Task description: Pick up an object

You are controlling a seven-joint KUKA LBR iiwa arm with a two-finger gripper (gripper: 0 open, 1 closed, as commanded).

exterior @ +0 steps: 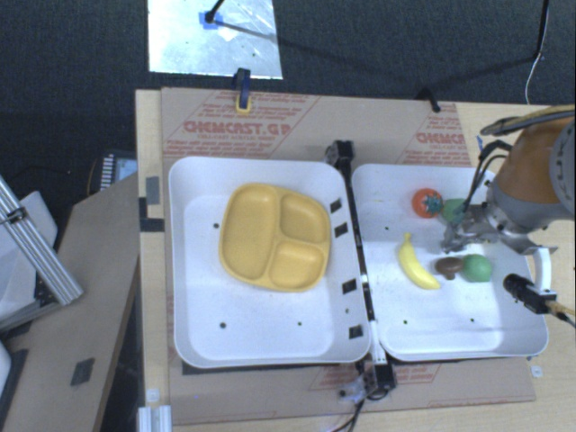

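Right bin [432, 336]: nearest me, holding the fruit.
Gripper [454, 238]: I see it low between tomato [425, 202] and brown piece [448, 265].
Banana [416, 264]: just left of it, untouched.
Fingers: can't tell.

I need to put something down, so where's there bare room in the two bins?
Free: right bin floor in front of the banana; left bin floor around the yellow tray. Crowded: by the gripper, tomato and green ball.

- Desk [148, 268], pale wood, under a brown printed cardboard sheet [297, 124].
- Two white bins side by side on the sheet: left bin [193, 313], right bin [450, 331].
- Yellow clamp [243, 93] at the sheet's far edge.
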